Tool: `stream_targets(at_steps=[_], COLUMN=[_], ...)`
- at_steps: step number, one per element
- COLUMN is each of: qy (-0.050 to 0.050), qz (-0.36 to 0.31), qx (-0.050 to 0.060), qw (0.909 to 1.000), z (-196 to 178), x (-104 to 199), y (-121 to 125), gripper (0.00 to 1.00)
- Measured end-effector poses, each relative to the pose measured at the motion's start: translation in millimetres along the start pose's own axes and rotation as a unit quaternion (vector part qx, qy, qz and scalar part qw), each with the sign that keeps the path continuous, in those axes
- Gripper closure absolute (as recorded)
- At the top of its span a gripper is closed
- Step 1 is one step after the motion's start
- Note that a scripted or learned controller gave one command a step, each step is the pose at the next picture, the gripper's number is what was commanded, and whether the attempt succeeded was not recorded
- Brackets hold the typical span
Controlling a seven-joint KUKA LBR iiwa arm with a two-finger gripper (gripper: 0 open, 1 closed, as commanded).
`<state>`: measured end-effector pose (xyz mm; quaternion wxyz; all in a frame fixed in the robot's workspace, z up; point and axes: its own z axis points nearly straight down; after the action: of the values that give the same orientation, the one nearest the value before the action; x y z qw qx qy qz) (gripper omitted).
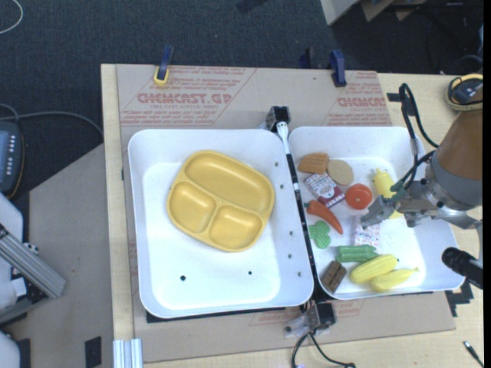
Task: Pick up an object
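Bananas [381, 271]: yellow, lower right, nearest us.
Gripper [380, 215]: we can't tell its fingers' state over the right bin [430, 278].
Tomato [358, 197]: red, round.

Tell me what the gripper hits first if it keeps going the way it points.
Likely the small wrapped packet just beneath the gripper, beside the red tomato; depth is hard to judge from above.

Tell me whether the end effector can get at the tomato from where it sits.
Probably yes. The end effector hovers in the right bin just beside the tomato, whose top is uncovered, though the carrot and wrapped packet crowd it.
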<state>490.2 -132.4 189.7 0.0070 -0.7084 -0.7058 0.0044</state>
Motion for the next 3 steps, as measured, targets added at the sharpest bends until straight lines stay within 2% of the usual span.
stream_targets(at_steps=[1,2,3], qy=[-0.001,0.0,-0.001], qz=[-0.002,-0.001,-0.002], qx=[-0.007,-0.004,-0.005], qw=[1.0,1.0,1.0], z=[-7,57,108], x=[0,-2,-2], y=[3,1,1], gripper=[0.0,0.0,0.0])
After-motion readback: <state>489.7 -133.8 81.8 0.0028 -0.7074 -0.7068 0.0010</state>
